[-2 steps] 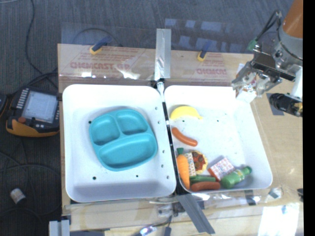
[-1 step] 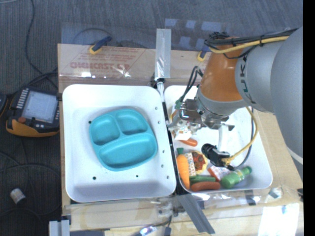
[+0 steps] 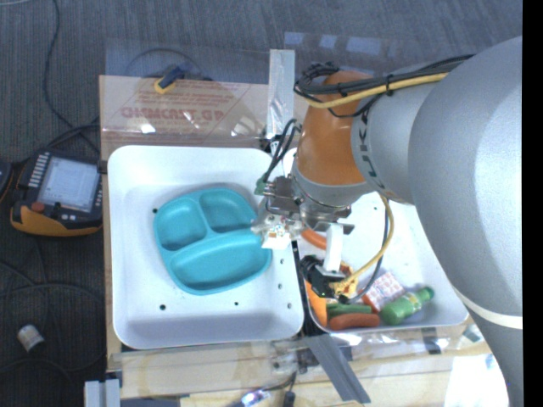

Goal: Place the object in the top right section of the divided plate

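Looking down at a slant, the camera view takes in 2 shallow white bins of smooth plastic with rounded corners, side by side on the desk (image 3: 204,359). The left bin (image 3: 136,312) holds a glossy teal divided plate (image 3: 212,248), an oval split into 3 sections: 2 small ones toward the top of the frame and 1 wide one below. All 3 sections look bare. The right bin (image 3: 441,299), lower right of the frame, holds a pile of small toy foods: a green bottle-like piece (image 3: 405,306), a red-and-white checked packet (image 3: 383,289) and orange and red pieces (image 3: 349,316) beside them; which of these is the task's object cannot be told. The grey arm (image 3: 450,134) with its orange band (image 3: 331,151) fills the right of the frame, and the hand (image 3: 280,227) sits at the plate's right edge, over the seam between the bins; whether it is spread or pressed together cannot be told. A sheet of brown cardboard (image 3: 182,113) lies above the left bin. Grey carpet (image 3: 127,15) surrounds the desk, with an orange-cased pendant (image 3: 55,193) at the left.
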